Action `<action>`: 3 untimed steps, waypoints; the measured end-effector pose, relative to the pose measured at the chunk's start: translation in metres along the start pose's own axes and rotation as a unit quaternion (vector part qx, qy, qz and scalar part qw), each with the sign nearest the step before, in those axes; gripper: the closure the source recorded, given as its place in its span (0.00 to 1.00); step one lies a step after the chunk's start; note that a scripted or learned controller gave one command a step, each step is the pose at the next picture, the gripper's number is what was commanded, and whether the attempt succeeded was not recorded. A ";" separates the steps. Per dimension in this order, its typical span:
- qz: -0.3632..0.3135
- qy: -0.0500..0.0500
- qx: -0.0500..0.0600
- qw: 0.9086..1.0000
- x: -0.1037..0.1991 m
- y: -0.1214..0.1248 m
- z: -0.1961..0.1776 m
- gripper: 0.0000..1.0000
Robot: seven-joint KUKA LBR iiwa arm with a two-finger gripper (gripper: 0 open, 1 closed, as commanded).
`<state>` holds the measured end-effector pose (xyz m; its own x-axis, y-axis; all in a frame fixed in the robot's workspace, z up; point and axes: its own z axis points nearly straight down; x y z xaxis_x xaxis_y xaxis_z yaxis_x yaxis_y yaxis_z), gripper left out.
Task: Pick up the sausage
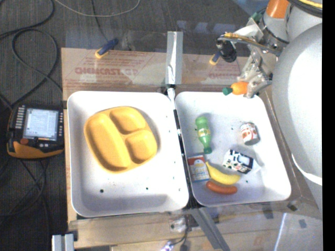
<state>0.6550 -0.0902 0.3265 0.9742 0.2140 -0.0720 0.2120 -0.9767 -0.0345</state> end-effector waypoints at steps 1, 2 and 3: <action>-0.001 -0.004 0.002 1.000 0.000 0.000 -0.004 1.00; -0.002 0.033 -0.017 0.999 0.009 -0.057 -0.018 1.00; -0.002 0.029 -0.016 0.999 0.010 -0.056 -0.024 1.00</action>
